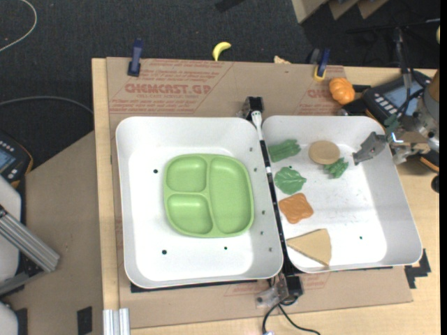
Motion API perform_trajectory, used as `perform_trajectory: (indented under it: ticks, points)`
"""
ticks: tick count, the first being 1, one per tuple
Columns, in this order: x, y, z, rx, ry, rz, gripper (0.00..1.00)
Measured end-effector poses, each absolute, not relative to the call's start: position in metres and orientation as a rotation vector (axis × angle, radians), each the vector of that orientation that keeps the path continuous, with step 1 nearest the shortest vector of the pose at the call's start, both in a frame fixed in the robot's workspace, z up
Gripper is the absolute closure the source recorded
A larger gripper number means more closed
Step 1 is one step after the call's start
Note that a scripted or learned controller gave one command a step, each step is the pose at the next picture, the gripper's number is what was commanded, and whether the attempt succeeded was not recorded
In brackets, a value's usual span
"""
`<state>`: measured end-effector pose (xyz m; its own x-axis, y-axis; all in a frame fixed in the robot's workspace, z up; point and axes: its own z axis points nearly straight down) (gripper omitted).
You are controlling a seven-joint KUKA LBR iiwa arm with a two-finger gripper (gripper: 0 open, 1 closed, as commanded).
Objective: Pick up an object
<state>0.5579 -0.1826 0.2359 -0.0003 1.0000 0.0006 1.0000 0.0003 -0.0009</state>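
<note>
Hand [367, 149] is hovering over the right bin [391, 222], upper right edge; can't tell finger state from this angle. Nearest pick candidates: tan disc [324, 152] and small green piece [337, 167], both just left of the hand, touching each other. Risk as I'm reading it: with the two crowded together, a descent is likely clipping both or nudging one aside, giving an empty close.

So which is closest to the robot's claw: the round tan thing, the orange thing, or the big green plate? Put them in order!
Measured from the gripper at the right bin's far right side:
1. The round tan piece, just to its left in the right bin.
2. The orange piece, lower in the right bin, near the divider.
3. The green divided plate, in the left bin.
</note>
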Motion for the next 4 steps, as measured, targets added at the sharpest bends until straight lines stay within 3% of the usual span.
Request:
perform_trajectory:
  ticks: [1,2,3,4]
  points:
    - [0.509,-0.101,0.276,-2.212,-2.225,-0.001,0.0]
    - [0.475,-0.104,0.131,-2.213,-2.209,0.014,0.0]
    - [0.499,-0.145,0.082,-2.223,-2.217,0.002,0.0]
    - [0.542,-0.186,0.136,-2.229,-2.228,-0.004,0.0]
